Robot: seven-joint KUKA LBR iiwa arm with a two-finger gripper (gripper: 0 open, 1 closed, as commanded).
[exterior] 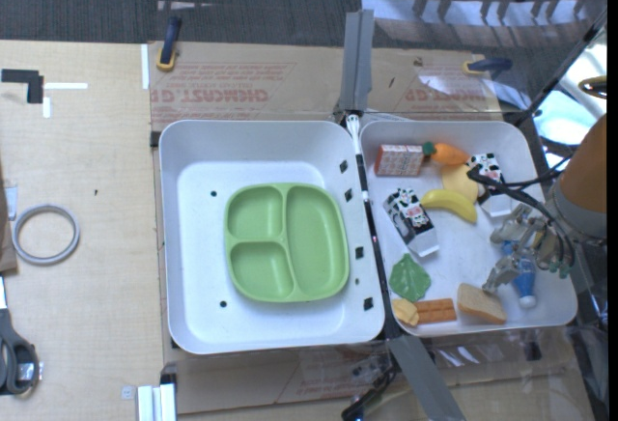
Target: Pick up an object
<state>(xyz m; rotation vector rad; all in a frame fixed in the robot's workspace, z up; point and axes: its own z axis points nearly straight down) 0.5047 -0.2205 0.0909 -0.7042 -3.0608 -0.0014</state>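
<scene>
My gripper (514, 260) hangs over the right side of the right bin (526, 144), its metal fingers spread apart above the bin floor with nothing between them. A blue and white object (524, 284) lies just under and right of it. A tan wedge (480, 304) sits below the gripper near the bin's front. A banana (454, 203), an orange carrot (446, 154), a small red-white box (400, 159), a black-white milk carton (411, 216), a green leaf (409, 278) and an orange-tan piece (426, 312) lie further left.
The left bin (183, 245) holds a green divided plate (288, 242). A roll of tape (43, 234) lies on the wooden bench at far left. A grey divider bar (356, 62) rises between the bins at the back.
</scene>
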